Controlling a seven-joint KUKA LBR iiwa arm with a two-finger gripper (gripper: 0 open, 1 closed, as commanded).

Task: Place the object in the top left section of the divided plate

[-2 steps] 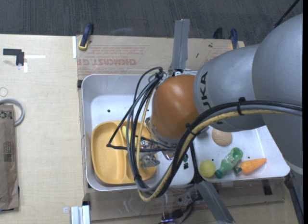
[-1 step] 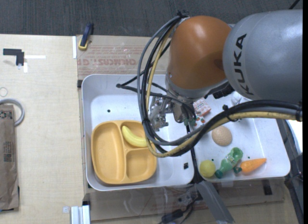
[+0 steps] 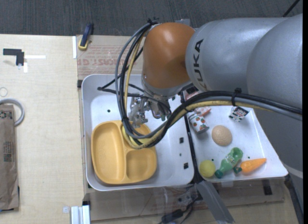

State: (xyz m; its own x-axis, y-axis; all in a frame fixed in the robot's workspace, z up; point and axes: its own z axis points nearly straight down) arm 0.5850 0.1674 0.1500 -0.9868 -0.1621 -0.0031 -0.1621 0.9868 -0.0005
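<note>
From the camera above, two shallow white bins are sitting side by side on the bench. The left bin (image 3: 96, 98) is holding one yellow divided plate (image 3: 122, 153), which is lying in the bin's near left part with three sections showing bare. The right bin (image 3: 269, 163) is holding six small things: a small printed can (image 3: 198, 122) lying near the divider, a tan egg-shaped ball (image 3: 222, 135) just right of it, a small black-and-white piece (image 3: 238, 113) farther right, a yellow lemon (image 3: 207, 168) at the near edge, a green toy bottle (image 3: 229, 161) lying tilted just beside the lemon, and an orange carrot (image 3: 251, 165) right of the bottle.

The grey arm with its orange band (image 3: 166, 57) is reaching in from the right and hanging over the far part of the left bin. The gripper (image 3: 144, 112) is hovering just above the plate's far right rim, wrapped in black and yellow cables (image 3: 127, 73) that are hiding the fingertips, so I cannot tell whether it is released or clenched, nor whether anything is in it.

On the bench to the left, a brown paper bag (image 3: 7, 160) is lying at the edge, and a blue-and-yellow tool (image 3: 86, 36) is resting beyond the bins.
</note>
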